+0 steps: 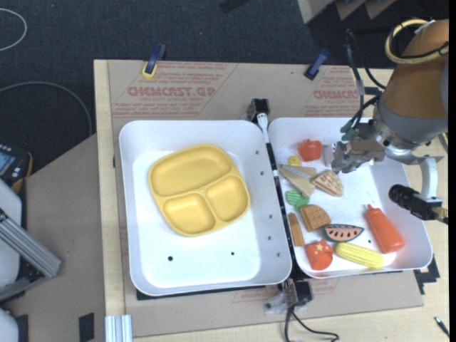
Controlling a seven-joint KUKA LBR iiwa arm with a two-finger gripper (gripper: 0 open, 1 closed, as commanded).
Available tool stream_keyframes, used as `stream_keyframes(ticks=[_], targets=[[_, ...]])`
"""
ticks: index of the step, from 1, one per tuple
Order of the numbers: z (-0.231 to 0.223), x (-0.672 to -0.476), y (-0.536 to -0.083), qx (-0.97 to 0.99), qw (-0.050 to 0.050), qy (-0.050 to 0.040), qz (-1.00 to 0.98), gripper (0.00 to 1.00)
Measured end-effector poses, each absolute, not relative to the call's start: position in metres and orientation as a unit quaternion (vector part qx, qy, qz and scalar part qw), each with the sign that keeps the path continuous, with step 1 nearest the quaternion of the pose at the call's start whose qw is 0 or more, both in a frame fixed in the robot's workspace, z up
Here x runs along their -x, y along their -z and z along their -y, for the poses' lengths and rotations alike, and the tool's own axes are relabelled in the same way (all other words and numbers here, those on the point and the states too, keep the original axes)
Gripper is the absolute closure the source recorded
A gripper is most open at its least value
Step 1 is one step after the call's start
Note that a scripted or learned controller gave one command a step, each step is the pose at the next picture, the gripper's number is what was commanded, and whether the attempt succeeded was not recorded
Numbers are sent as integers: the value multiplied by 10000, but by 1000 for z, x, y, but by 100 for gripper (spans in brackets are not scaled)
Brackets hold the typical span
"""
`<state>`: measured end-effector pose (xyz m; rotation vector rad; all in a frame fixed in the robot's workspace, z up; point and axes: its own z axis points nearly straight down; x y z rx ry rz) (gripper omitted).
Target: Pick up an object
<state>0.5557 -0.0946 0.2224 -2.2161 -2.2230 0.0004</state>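
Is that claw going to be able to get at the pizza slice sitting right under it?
Probably yes. The claw hangs just above the pizza slice in the right bin, with nothing lying on top of the slice. The cheese wedge sits close on its left and might get nudged.

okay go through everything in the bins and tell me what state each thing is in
Yellow three-compartment plastic tray: flat in the left bin, nothing in it.
Orange plastic bottle: lying on its side, right bin.
Yellow toy corn cob: lying flat.
Watermelon slice toy: lying flat.
Gripper: low over the right bin.
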Motion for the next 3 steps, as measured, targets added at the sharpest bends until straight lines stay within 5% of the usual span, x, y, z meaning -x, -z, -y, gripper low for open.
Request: stream_keyframes(ticks=[3], targets=[[-47, -583, -233, 7053, -9, 13, 7089, 100]])
